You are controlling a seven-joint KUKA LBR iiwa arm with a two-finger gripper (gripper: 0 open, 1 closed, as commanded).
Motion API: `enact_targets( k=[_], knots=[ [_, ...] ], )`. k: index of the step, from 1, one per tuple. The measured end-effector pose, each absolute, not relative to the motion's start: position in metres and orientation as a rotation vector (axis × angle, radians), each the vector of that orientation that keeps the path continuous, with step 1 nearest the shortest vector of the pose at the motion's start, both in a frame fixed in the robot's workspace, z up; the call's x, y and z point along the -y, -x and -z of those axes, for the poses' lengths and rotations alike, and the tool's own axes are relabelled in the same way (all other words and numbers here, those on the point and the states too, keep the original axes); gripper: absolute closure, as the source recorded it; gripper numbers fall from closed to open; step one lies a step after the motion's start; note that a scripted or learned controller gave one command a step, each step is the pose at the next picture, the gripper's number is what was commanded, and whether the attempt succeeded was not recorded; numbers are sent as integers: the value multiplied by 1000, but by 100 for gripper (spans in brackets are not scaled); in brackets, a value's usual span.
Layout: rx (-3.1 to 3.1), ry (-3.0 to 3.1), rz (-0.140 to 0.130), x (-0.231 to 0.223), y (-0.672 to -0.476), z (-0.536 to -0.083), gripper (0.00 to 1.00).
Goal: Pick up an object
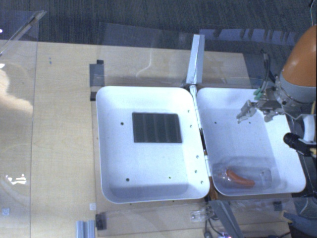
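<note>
My pincer point(253, 111) hangs over the far half of the right bin point(218, 103), reaching in from the right side of the view. Its fingers point(244, 114) point toward the left bin point(111, 103). I cannot tell how far apart they stand; the metal parts blur together at this distance. Nothing is seen between them, and they appear clear of the bin floor, with white surface visible around them.

The object for pickup, a clear plastic bottle point(243, 176) with an orange-red item inside, lies on its side toward the near edge of the right bin, well apart from my pincer, nearer the camera and slightly to the left of my fingertips.

Edges: the divider point(194, 63) where the two bins meet lies to the left of my pincer, with bare bin floor between. The far rim of the right bin is close behind my pincer. The bin's right rim runs under my wrist point(299, 90).

Open room: bare white floor lies between my pincer and the bottle. The left bin holds a dark rectangular panel point(156, 128) at its middle.
</note>
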State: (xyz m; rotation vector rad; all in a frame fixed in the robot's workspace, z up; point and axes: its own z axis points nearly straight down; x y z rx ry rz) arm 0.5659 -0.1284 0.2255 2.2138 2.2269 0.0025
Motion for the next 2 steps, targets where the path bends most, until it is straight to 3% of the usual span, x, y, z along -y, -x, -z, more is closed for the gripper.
enact_targets(
  k=[1, 2],
  knots=[
    [-2205, -2221, -11, 156, -514, -90, 0],
    [-2024, -2384, -17, 121, -507, -90, 0]
  ],
)
